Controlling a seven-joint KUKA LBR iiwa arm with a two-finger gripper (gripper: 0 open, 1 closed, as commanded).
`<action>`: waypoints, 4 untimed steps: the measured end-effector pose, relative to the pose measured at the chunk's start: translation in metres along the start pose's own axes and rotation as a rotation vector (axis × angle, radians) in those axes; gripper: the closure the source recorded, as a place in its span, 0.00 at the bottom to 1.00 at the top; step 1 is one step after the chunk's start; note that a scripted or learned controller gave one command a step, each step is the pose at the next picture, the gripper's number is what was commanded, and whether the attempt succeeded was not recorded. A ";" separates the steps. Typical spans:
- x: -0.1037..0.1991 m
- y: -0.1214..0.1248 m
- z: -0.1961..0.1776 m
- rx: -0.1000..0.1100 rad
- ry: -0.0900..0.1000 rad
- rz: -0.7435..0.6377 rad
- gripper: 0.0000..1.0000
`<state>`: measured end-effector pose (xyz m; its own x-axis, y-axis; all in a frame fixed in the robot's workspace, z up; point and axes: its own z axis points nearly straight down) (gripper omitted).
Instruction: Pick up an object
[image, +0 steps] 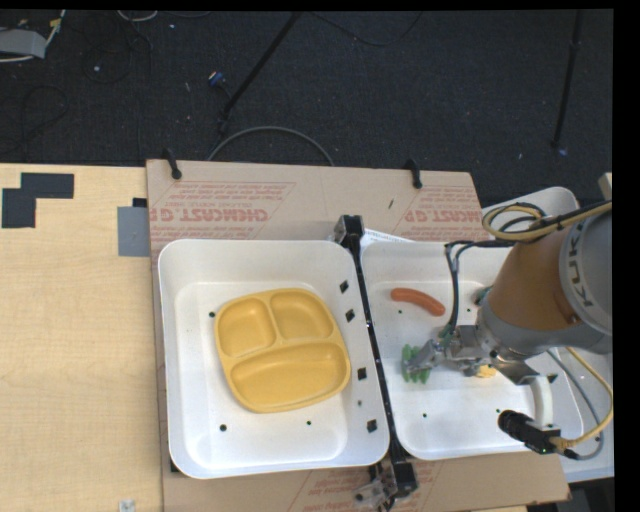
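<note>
In the right bin (450, 440) a small green object (414, 366) lies near the left wall. My gripper (432, 354) is low over the bin floor, right beside the green object and touching or nearly touching its right side. A red-orange sausage-shaped piece (417, 300) lies farther back in the same bin, apart from the gripper. The grey arm with its orange band (535, 290) reaches in from the right and covers the right part of the bin.
The left bin (190, 400) holds a yellow divided plate (282, 349) in its middle. A black divider (365, 340) runs between the two bins. Cardboard (300, 200) lies under and behind the bins, with a wooden benchtop (70, 350) to the left.
</note>
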<state>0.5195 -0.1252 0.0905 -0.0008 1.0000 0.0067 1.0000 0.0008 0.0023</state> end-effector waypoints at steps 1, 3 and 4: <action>-0.001 0.002 -0.014 -0.007 -0.001 0.002 1.00; -0.007 0.006 -0.125 -0.001 -0.007 -0.001 1.00; -0.011 0.013 -0.170 0.001 -0.007 -0.001 1.00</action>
<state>0.5318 -0.1377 0.2606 -0.0014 1.0000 -0.0006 1.0000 0.0014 0.0017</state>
